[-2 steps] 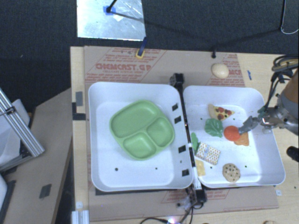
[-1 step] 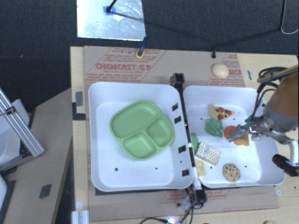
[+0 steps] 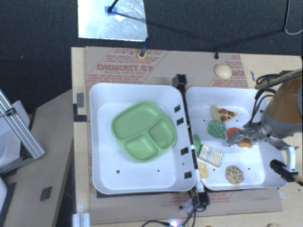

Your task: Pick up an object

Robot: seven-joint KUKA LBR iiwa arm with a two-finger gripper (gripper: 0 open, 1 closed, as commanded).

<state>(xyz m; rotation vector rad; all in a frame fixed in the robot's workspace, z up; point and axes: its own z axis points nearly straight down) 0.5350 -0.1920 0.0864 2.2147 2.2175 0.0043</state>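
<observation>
The right bin (image 3: 255, 94) holds several toy foods: a pizza slice (image 3: 224, 113), a green leafy piece (image 3: 217, 128), a red round piece (image 3: 232, 132), a small orange piece (image 3: 245, 144), a cookie (image 3: 234, 174) and a patterned cracker (image 3: 210, 155). My gripper (image 3: 236, 139) reaches in from the right and sits low over the red and orange pieces, at the middle of this bin. Its tip hides part of both pieces. I cannot make out whether anything is held.
The left bin (image 3: 102, 169) carries a green divided plate (image 3: 143, 131). A green strip (image 3: 197, 142) and a yellow piece (image 3: 202, 170) lie by the divider between the bins. A pale egg-shaped object (image 3: 222, 71) rests on the cardboard behind the right bin.
</observation>
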